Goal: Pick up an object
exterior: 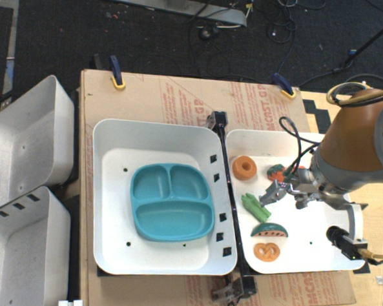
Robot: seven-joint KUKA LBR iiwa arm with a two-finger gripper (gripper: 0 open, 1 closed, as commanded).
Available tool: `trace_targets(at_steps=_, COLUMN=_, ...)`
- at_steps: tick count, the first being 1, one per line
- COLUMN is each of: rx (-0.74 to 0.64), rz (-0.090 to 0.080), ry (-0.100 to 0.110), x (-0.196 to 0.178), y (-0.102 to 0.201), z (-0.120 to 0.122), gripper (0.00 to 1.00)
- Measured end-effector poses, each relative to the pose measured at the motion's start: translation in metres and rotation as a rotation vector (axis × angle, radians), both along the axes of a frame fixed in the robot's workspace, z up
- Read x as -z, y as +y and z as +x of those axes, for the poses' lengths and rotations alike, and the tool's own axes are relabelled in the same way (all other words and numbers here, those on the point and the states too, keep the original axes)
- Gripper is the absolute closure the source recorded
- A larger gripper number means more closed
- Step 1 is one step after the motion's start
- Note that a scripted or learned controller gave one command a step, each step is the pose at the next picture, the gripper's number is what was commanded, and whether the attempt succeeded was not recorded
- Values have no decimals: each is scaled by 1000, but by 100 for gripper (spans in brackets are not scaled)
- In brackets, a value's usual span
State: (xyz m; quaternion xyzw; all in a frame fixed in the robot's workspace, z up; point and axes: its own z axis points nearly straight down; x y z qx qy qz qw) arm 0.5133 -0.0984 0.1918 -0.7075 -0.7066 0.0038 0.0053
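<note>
Rt bin (314, 257) — end effector (276, 190) open above green pepper (256, 207), near bin's left edge.

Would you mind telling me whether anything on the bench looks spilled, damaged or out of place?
Nothing stands out. The teal divided plate lies flat in the left bin. In the right bin, the orange ring, green piece, watermelon slice and pretzel lie apart, none spilled. The gripper hangs over them.
</note>
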Motion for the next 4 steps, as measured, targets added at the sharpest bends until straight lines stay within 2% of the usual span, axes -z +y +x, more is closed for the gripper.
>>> trace_targets(at_steps=1, rx=-2, rz=-2, ry=-12, x=-6, y=0, z=3, gripper=0)
trace_targets(at_steps=3, rx=1, rz=-1, ry=-8, x=102, y=6, z=-7, gripper=0)
trace_targets(at_steps=4, rx=3, rz=-1, ry=-12, x=90, y=6, z=-6, gripper=100)
